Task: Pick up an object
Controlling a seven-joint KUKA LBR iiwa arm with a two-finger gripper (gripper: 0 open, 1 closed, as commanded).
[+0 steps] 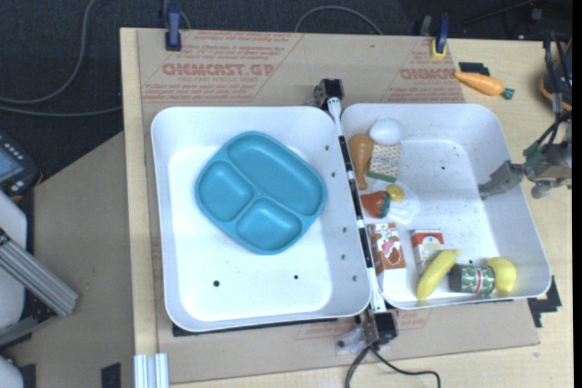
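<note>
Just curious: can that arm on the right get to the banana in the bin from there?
Probably yes. The banana lies uncovered in the right bin, with the end effector at that bin's right rim; only a small can crowds it.

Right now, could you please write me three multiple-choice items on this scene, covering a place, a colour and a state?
1. Where does the divided plate lie?
A. left bin
B. right bin
C. on the bench

2. What colour is the plate?
A. red
B. blue
C. green

3. How does the banana lie?
A. on the plate
B. hanging from the end effector
C. in the right bin, beside a can

Answers: 1 A, it sits inside the left bin's walls. 2 B, it is plainly blue. 3 C, it rests on the bin floor next to the can.
</note>
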